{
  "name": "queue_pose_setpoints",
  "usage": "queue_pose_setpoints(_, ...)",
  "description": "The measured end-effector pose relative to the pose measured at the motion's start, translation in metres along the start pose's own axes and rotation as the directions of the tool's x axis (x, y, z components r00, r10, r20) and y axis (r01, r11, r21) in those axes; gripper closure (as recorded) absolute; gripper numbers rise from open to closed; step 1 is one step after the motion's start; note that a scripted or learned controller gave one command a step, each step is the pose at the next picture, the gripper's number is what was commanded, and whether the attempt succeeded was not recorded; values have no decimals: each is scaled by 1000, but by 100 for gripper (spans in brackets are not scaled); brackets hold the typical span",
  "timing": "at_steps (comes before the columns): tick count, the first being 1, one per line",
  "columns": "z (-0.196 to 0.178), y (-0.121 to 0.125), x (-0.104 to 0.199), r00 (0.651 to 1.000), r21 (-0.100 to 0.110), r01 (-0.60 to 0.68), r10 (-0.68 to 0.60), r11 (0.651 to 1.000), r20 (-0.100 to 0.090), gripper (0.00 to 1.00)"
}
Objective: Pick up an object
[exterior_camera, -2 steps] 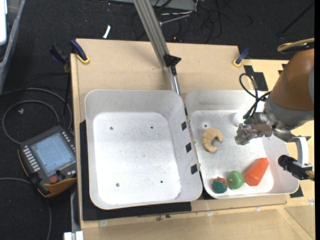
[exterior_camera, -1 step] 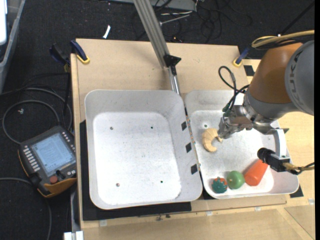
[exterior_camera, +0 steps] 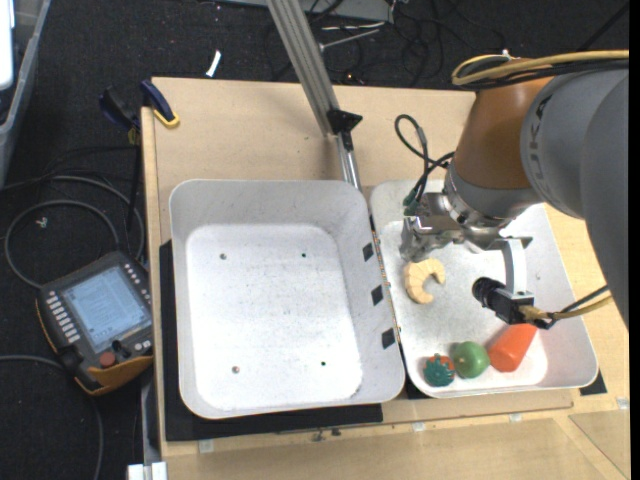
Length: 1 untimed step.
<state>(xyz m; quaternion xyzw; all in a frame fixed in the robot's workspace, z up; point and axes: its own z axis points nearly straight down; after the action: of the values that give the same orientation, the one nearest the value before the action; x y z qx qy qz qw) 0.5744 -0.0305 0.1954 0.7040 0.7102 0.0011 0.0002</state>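
In the right white bin [exterior_camera: 560,268] lie a pale yellow croissant-shaped object [exterior_camera: 424,281], a green ball [exterior_camera: 468,358], a small teal object [exterior_camera: 438,371] and an orange cone-shaped object [exterior_camera: 513,347]. My gripper [exterior_camera: 422,240] hangs over the bin's left part, just above the upper end of the croissant-shaped object. Whether it touches that object I cannot tell. The other three things sit together near the bin's front edge, apart from the gripper.
The left white bin [exterior_camera: 200,268] stands beside the right one, with a ridge between them. A slanted metal bar [exterior_camera: 305,58] crosses the bench's back. A teach pendant [exterior_camera: 95,313] lies on the floor to the left.
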Motion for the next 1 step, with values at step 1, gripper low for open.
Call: queue_pose_setpoints(1,-19,22,48,1000,-1,-1,1,1000,0,100)
